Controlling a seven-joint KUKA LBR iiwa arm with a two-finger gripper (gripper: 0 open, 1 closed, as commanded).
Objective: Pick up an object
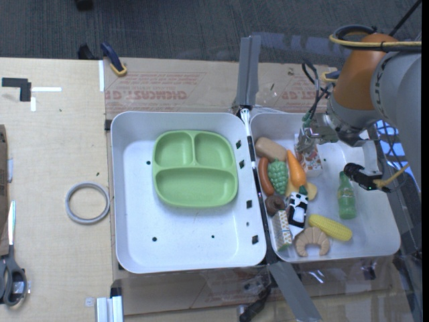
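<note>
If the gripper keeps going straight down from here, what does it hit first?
Probably the toy carrot or the bare floor of the right bin beside it; the gripper hangs just above them, though depth is unclear.

**Occlusions and cut-offs, overhead view**

Gripper (310,141): finger state not resolvable; tips merge with a small translucent item just below them, identity unclear.

Arm (389,86): cut off by the right edge.

Right bin (375,247): back right corner, behind the fingers, hidden under the arm.

Toy pile left of and below the fingers overlaps; the black-and-white piece (297,210) is too small to identify.

Scissors (12,274), far left of the fingers, cropped by the left edge.
</note>
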